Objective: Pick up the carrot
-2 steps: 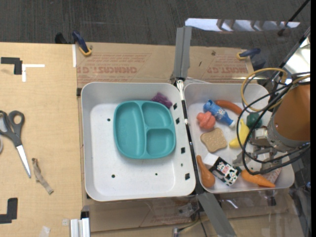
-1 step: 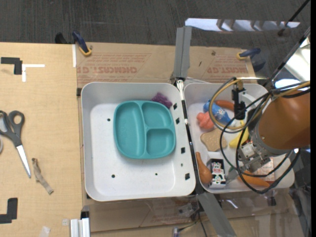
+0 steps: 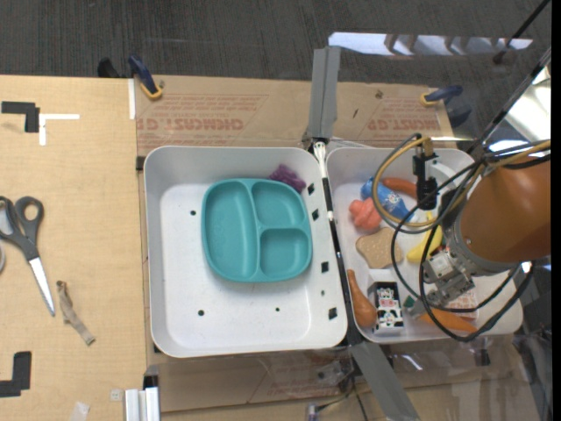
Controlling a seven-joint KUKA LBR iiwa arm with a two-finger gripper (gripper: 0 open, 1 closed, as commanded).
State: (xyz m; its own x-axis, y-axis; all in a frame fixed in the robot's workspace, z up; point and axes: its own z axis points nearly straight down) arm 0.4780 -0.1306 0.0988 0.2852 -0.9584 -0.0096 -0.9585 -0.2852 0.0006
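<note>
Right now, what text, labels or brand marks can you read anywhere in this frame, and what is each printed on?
"CHEMICAL GU...", red print seen reversed, on the cardboard sheet behind the bins; the rest is too faint.
More red print on the cardboard's right part: too blurred to read.
Small box in the right bin: graphics, nothing readable.

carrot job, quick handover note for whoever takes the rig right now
Gripper: low over the right bin, near its front right; I cannot tell if it is open or shut, and nothing shows in it.
Carrot: lying along the right bin's left wall, beside the small cow-print box.
Done: no pick yet.
Left: move the gripper to the carrot, grasp, lift.
</note>
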